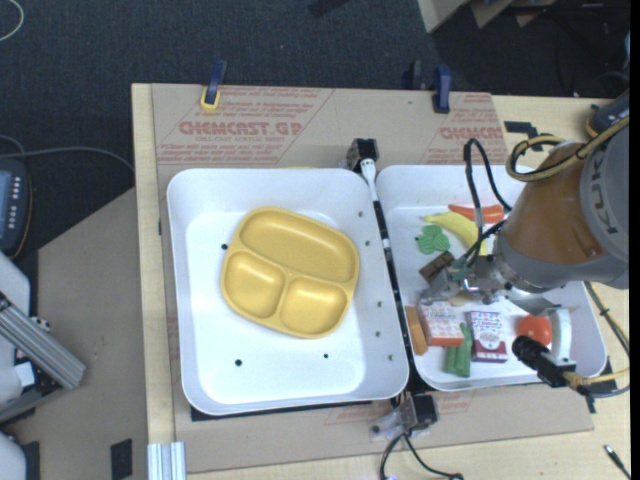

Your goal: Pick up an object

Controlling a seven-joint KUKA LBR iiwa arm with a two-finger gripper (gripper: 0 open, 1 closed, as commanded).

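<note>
Gripper (462, 286) is lowered into the right bin (590, 353), over the clutter. Nearest item is the red-and-white packet (440, 320), just on its near side, long axis left-right. Gripper state cannot be told (hidden by the wrist); nothing is seen held.

This is a robotics lab: a plywood bench (300, 118) stamped with a maker's name stands on dark carpet (150, 28), held at its far edge by a yellow clamp (211, 94) and a blue clamp (441, 88). Loose black cables (420, 458) trail off its near edge.
</note>
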